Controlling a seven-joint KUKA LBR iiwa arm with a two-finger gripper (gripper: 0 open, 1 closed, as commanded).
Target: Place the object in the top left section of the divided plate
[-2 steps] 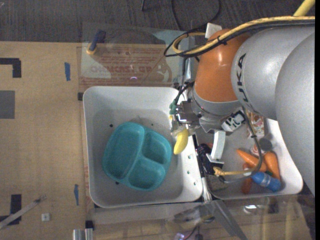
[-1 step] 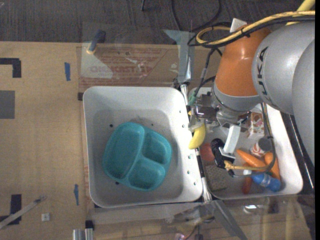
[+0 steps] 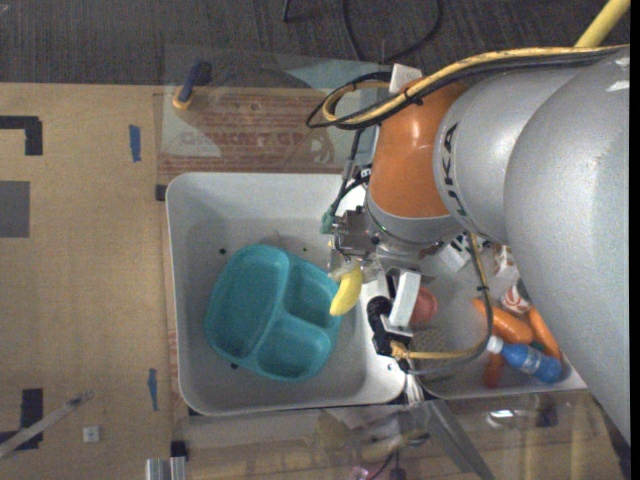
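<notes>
Claw (image 3: 350,268) hangs at right rim of teal divided plate (image 3: 270,313) in left bin (image 3: 195,218), yellow banana (image 3: 347,291) pinched between its fingers, long axis running far-to-near. Plate's sections lie left of banana, just beside it. Right bin (image 3: 470,383) holds carrots (image 3: 515,326), blue bottle (image 3: 530,360), red ball (image 3: 425,306). Plate's raised rim stands between.

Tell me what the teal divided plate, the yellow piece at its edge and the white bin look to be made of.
Teal divided plate: likely moulded plastic, even colour, soft sheen, rounded dividers.
Yellow piece: smooth and banana-shaped, probably plastic or rubber toy food; too small to tell which.
White bin: apparently rigid plastic, matte to satin, with rounded corners and a thin rim.
</notes>
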